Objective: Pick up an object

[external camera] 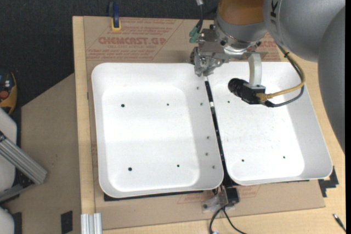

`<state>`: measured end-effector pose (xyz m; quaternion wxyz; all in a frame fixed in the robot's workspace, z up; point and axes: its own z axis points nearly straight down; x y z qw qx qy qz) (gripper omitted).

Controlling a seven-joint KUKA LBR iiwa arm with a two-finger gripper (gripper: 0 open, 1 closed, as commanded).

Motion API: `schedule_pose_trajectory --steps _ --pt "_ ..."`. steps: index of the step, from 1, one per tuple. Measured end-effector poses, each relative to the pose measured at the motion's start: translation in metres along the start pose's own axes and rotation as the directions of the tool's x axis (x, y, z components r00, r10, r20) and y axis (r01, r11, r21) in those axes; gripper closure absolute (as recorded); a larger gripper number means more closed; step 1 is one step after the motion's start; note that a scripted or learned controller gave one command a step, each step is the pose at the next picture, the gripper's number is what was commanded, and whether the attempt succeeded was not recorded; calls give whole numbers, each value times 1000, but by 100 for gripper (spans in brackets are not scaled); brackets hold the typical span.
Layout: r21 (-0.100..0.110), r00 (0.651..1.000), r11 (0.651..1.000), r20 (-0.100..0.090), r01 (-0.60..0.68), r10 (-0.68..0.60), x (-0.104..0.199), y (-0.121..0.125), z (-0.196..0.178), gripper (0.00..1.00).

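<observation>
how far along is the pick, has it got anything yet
Early, by the look of it. Done: the arm has reached in, and the gripper sits over the far end of the seam between the left bin and the right bin. In hand: nothing seen between its fingers. Left: the whole pick, and I can't make out any object in either bin.

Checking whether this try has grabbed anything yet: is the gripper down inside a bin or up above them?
Cannot tell its height for sure. The gripper sits over the far end of the seam between the left bin and right bin; nothing visibly held.
</observation>
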<state>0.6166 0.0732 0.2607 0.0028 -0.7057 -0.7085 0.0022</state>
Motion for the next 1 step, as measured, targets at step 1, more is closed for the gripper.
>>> schedule_pose_trajectory --steps 1 --pt "-12 1000 1000 2 -8 8 -60 6 -37 100"
